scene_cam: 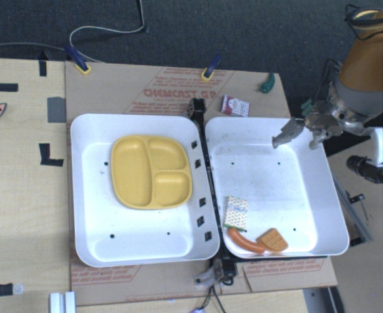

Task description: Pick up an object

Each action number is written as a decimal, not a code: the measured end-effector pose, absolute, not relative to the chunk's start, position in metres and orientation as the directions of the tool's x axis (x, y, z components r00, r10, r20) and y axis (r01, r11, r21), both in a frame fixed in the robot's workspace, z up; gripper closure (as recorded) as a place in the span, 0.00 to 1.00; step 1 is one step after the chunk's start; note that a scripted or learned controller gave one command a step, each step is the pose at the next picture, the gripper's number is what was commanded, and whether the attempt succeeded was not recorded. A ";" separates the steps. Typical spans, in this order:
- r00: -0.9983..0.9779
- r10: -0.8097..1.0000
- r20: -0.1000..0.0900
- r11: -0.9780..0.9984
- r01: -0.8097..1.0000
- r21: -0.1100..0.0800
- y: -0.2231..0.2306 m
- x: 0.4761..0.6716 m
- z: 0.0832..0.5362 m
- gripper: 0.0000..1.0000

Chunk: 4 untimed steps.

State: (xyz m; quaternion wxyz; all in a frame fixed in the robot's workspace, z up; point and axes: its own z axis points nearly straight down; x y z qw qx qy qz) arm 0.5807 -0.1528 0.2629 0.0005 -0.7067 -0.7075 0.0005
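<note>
My gripper point(302, 135) hangs over the far right edge of the right bin point(269, 175), open, with nothing between its fingers. At that bin's near edge lie a small white patterned packet point(237, 211), a toy carrot-like sausage point(243, 240) and an orange cracker-like piece point(273, 240). They lie well below and left of the gripper. A yellow divided plate point(151, 171) sits in the left bin point(94, 240).
A small red-and-white packet point(234, 105) and a teal clip point(268, 82) lie on the cardboard behind the bins. Black clamps point(196, 107) join the bins along the middle. Cables run across the dark floor at the back.
</note>
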 end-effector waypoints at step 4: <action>-0.002 1.000 0.001 0.002 1.000 -0.001 -0.020 0.484 0.184 1.00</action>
